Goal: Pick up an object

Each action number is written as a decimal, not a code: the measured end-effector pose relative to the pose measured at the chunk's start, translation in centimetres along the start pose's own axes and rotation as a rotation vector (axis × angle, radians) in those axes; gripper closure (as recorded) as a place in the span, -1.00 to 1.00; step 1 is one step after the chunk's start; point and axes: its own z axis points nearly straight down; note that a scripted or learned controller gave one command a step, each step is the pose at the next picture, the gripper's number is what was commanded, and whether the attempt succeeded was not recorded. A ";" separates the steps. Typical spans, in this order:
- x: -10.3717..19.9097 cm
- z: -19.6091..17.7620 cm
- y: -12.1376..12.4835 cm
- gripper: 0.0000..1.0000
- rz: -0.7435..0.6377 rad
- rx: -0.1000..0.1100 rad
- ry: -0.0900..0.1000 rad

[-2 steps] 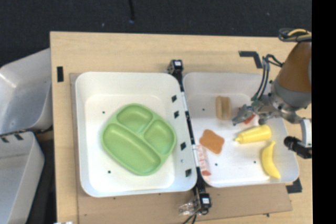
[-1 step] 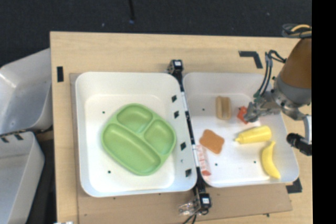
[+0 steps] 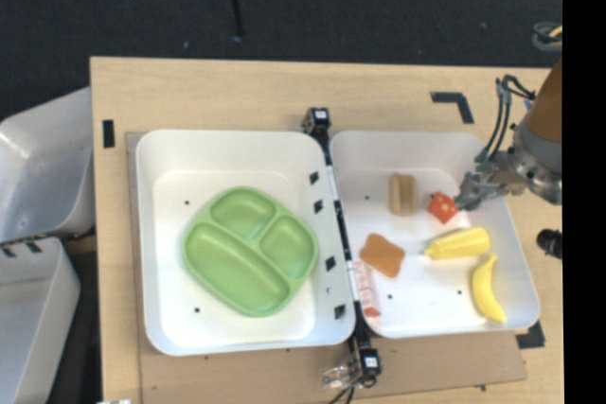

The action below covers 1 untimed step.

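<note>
Dark carpet-like floor surrounds a pale wooden bench point(image 3: 237, 95) carrying two shallow white bins side by side. Left bin point(image 3: 156, 203) holds a light green divided plate point(image 3: 249, 251), smooth plastic, rounded, three compartments, nothing in them. Right bin point(image 3: 379, 151) holds all the small items: a tan block like a bread piece point(image 3: 402, 194), upright-ish and matte; a small red toy point(image 3: 442, 207), chunky, strawberry- or pepper-like, hard to tell which; an orange-brown flat piece point(image 3: 382, 254), toast-like; a yellow corn-like cylinder point(image 3: 458, 244), lying on its side; a yellow banana point(image 3: 487, 289), curved and glossy, near the bin's lower right corner. A white-and-red printed wrapper or label point(image 3: 365, 289) lies along the bin's left wall. The arm comes in from the right, grey with an orange band, and the gripper point(image 3: 472, 190) sits low in the right bin, just beside the red toy and above the corn piece. Whether the claw is spread or closed cannot be told at this resolution, and nothing is visibly between its tips. Progress: nothing lifted, every item rests on the bin floor. Judging by position, the red toy is the likely target; still left are closing on it and raising it clear. Small rounded plastic shapes may slip.
</note>
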 end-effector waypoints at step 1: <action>-0.2 -2.3 0.1 1.00 -0.004 0.001 0.000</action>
